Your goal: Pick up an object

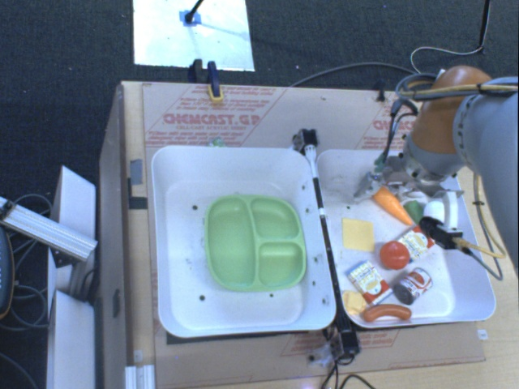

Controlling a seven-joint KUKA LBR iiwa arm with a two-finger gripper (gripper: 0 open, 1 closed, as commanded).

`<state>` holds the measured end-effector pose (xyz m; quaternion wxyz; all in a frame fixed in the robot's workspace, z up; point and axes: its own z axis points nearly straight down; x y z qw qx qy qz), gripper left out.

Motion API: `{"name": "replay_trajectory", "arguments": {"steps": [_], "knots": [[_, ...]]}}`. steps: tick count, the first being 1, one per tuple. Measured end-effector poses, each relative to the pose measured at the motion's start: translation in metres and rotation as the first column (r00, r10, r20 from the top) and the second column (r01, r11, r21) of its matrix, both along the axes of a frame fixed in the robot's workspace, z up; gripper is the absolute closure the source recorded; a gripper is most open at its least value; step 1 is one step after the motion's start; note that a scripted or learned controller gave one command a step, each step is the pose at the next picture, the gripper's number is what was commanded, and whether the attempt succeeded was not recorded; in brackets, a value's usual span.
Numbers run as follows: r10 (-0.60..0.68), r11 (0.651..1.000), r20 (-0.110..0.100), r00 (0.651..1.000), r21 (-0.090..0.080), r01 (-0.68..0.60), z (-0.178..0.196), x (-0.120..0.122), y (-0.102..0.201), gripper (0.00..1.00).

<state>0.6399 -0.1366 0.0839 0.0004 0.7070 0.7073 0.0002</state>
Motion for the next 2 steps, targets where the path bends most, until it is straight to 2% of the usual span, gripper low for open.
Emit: {"name": "replay_trajectory", "arguments": {"steps": [1, 2], "knots": [[0.001, 1.0, 0.004, 1.0, -0.001, -0.001, 0.012, 0.001, 0.0, 1.0], [0.004, 1.0, 0.003, 1.0, 0.001, -0.004, 0.102, -0.008, 0.078, 1.0]]}}
